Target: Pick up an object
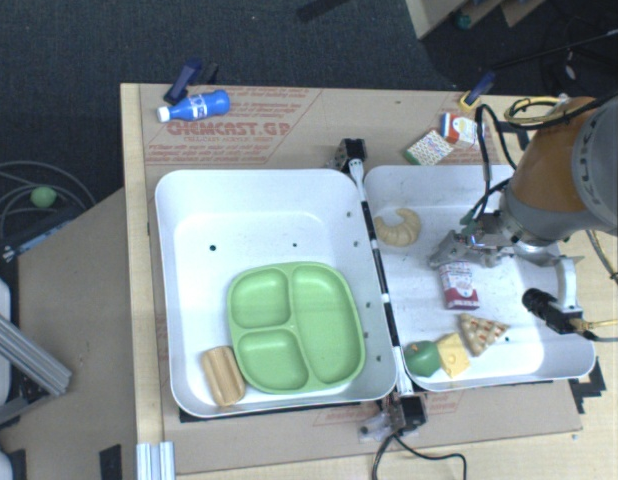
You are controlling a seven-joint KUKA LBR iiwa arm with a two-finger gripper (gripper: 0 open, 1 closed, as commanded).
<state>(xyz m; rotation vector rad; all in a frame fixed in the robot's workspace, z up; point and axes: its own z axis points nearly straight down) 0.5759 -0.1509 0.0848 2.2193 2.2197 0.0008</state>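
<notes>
Camera view: the gripper (451, 252) is low in the right bin (534, 368), just above a small red packet (458, 286), likely the target since the arm is tilted toward it; whether the jaws are released or clenched I cannot tell (too blurred). A croissant (399, 226) lies beside

Red printed lettering runs across the cardboard sheet (289, 118) covering the worktop, behind the left bin. Only part of the large line is legible; it appears to read "GENCAST" followed by further unclear characters. Smaller red lines beneath it are too blurred to read. The red-and-white packet (458, 286) in the right bin carries markings that cannot be read.
</notes>
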